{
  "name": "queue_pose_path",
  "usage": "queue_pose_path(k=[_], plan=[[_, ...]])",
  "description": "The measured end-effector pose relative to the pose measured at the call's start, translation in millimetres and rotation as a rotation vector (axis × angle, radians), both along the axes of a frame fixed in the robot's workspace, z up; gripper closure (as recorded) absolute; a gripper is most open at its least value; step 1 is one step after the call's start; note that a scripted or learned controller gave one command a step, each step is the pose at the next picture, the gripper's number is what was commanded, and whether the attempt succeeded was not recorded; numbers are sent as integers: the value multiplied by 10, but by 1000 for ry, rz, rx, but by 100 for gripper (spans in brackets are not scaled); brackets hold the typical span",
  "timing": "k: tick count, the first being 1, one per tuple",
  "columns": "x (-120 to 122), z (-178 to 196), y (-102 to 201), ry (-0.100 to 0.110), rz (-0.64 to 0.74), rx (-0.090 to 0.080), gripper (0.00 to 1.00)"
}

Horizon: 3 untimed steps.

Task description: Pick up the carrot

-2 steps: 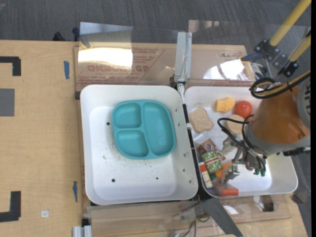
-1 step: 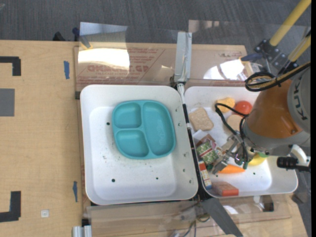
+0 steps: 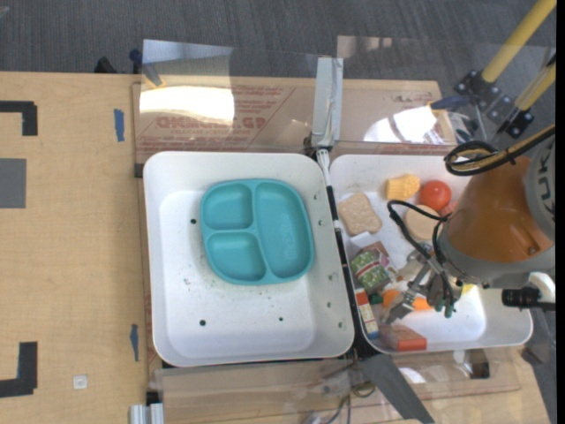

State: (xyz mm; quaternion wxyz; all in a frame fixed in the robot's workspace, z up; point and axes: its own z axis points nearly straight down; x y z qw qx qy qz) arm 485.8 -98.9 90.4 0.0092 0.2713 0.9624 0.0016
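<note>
The small orange carrot [image 3: 422, 304] lies in the right shallow white bin [image 3: 508, 325], right under the metal pincer [image 3: 413, 297]. I cannot tell how the pincer stands. The left bin [image 3: 168, 263] holds a teal plastic plate [image 3: 257, 230].

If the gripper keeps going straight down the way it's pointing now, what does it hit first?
Most likely the carrot, the small orange piece right at the gripper in the right bin. Depth is hard to judge from this slanted view, so it may land on the bin floor just beside it.
</note>
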Motion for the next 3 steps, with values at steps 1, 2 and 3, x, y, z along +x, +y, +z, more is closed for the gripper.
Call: queue_pose_path(k=[1,2,3], plan=[[31,121,6,-9,3,-2,100],[140,953,605,11,-266,5,100],[157,1049,602,7,-265,4,100]])
